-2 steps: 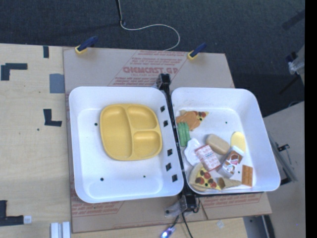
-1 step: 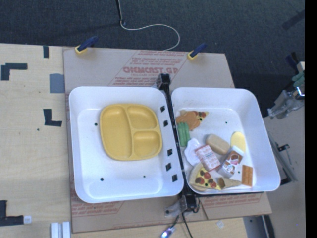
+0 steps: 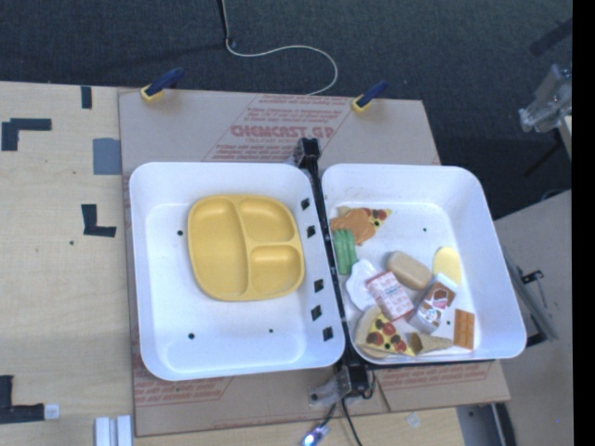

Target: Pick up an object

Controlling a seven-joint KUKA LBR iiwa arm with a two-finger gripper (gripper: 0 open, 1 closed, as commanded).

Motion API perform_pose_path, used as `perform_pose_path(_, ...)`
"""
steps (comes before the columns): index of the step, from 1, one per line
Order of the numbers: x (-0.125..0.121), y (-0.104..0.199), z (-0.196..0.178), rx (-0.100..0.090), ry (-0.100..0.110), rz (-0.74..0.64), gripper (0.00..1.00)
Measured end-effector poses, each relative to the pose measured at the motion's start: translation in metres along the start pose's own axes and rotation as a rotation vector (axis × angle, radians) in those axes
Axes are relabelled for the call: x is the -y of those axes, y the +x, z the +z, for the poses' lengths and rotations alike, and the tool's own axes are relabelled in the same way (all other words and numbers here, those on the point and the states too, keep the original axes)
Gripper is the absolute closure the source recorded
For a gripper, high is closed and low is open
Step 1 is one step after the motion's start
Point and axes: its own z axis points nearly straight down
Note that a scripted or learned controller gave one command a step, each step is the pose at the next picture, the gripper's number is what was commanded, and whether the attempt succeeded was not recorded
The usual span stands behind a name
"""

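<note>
One gripper (image 3: 547, 108), seemingly the pale grey piece off beyond the far right corner of the right bin (image 3: 483, 203), well apart from everything inside. Open or closed: cannot tell, too small and blurred. Nothing visibly carried.

Judged from that: task hardly begun. No object raised, all of them lying on a bin floor. Left to do: coming over a bin, descending, closing on one thing, lifting it clear.

Count, working outward from that corner. Two white bins, touching along their shared wall. In the right bin, roughly ten small items, crowded towards the shared wall and the near edge:
- one pale yellow piece (image 3: 448, 266), nearest the right wall
- one orange cracker-like slab (image 3: 463, 328), by the near right corner
- one small printed carton (image 3: 432, 309)
- one tan loaf-shaped lump (image 3: 409, 269)
- one red-and-white packet (image 3: 389, 294)
- one white wrapper (image 3: 360, 284), partly under that packet
- two pizza slices, one (image 3: 361, 221) towards the far edge, one (image 3: 379, 333) at the near edge
- one small tan wedge (image 3: 433, 344), beside the nearer slice
- one green piece (image 3: 344, 250), against the shared wall

In the left bin (image 3: 158, 342), one yellow divided plate (image 3: 245, 247), near the middle, alone.
</note>
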Motion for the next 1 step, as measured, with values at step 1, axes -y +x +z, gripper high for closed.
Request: perform_pose_path(1,0.0287,-0.0146,0.1177,-0.005,0.026,0.008,1.00)
